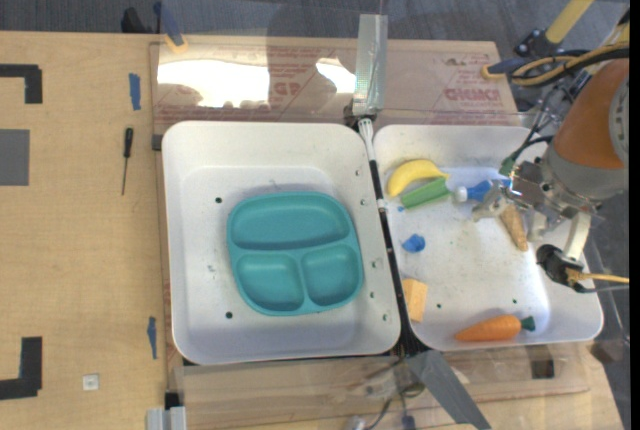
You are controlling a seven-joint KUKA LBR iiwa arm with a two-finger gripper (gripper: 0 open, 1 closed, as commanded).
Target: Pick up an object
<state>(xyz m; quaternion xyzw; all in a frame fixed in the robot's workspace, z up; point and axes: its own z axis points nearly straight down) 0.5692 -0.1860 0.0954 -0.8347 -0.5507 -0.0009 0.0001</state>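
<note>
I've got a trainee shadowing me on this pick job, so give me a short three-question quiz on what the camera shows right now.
1. True or false: the teal divided tray lies in the same bin as the carrot.
2. Multiple choice: which item lies touching the yellow banana in the right bin? A) the green piece B) the carrot C) the small blue piece
3. Fill in: the gripper hangs over the ____ bin.

Key
1. False. The tray lies in the left bin; the carrot lies at the right bin's near edge.
2. A. The green piece lies right against the banana.
3. Right, at that bin's far right part.
</note>
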